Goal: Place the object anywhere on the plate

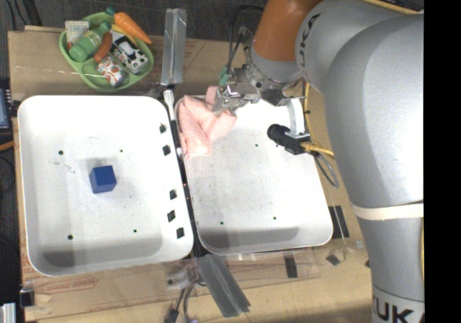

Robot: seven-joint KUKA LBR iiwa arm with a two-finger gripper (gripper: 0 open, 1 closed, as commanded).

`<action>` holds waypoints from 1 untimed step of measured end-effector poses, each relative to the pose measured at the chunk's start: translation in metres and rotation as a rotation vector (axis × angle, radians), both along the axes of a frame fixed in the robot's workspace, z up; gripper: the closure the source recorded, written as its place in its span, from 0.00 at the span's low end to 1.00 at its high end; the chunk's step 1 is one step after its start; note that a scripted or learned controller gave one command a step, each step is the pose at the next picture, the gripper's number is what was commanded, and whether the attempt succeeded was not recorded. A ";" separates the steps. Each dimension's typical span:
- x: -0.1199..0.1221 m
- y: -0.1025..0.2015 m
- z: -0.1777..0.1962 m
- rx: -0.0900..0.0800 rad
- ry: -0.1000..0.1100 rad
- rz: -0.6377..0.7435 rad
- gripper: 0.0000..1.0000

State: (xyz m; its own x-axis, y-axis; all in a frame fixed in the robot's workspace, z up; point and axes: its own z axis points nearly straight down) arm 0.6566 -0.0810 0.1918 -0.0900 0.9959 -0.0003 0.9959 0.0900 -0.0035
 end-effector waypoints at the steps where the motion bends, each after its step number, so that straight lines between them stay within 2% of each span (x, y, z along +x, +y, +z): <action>1: 0.000 0.001 0.040 0.001 -0.001 0.006 1.00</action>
